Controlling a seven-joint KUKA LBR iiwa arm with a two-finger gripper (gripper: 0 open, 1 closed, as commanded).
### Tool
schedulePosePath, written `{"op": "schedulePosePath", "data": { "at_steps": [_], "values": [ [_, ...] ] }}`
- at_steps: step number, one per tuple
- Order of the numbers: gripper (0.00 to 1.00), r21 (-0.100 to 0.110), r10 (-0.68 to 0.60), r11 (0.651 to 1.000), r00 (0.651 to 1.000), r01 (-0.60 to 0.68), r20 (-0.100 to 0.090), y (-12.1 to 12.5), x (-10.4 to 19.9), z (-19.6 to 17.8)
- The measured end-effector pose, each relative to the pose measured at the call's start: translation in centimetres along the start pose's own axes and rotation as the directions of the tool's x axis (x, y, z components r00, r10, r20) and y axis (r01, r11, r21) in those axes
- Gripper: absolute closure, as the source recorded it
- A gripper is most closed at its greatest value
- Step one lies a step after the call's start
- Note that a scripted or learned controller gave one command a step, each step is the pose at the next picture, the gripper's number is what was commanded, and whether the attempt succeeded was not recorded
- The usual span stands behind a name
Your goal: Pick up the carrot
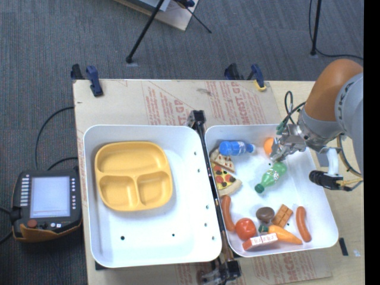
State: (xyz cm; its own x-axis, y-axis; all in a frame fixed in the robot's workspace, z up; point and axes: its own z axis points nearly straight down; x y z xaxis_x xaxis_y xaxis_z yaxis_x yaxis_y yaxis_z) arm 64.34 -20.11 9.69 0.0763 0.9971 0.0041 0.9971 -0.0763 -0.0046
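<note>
carrot (287, 236) orange | tray (133, 175) yellow | bottle (270, 178) green | tomato (244, 227) red | bins (107, 242) white

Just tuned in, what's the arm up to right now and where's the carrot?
The gripper is low over the upper part of the right bin, between an orange ball and the green bottle. Nothing is visibly held. The carrot lies apart from it at the bin's near edge, beside a tomato and a sausage. The left bin holds a yellow divided tray.
</note>
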Motion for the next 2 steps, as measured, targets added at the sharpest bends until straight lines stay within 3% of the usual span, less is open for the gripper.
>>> {"op": "schedulePosePath", "data": {
  "at_steps": [1,2],
  "values": [
    [1.00,0.003,-0.291,0.957,0.957,0.291,0.001,-0.37,4.62,1.03],
    [0.00,0.000,-0.289,0.957,0.957,0.289,0.002,-0.28,4.59,0.96]
  ]
}}
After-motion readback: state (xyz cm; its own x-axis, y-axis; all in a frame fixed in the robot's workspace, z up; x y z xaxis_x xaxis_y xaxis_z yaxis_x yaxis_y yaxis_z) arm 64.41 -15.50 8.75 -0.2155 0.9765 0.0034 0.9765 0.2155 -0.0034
